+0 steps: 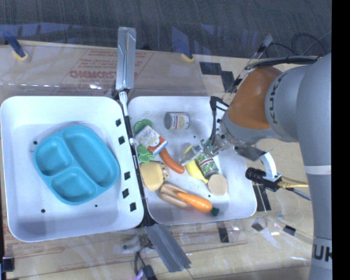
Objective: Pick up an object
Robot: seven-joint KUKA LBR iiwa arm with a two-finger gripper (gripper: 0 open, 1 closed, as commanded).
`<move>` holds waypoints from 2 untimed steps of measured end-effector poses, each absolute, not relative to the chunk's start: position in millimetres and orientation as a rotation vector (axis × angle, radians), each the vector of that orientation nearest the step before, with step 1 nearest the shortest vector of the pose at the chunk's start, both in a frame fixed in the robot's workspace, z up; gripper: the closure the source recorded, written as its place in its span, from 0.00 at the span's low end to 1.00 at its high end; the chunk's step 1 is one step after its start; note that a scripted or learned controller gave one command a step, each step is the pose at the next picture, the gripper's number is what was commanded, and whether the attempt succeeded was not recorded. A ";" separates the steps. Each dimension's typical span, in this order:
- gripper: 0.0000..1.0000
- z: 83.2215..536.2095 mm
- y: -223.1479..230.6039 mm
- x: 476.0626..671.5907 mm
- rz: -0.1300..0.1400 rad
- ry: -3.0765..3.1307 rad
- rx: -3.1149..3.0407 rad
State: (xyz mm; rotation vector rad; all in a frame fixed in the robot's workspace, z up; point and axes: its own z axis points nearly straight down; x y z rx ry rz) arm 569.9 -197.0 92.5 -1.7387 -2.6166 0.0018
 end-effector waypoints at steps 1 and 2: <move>1.00 102.8 -196.0 571.0 -0.001 -2.620 -1.733; 1.00 230.1 -119.4 570.9 -0.008 -2.500 -1.915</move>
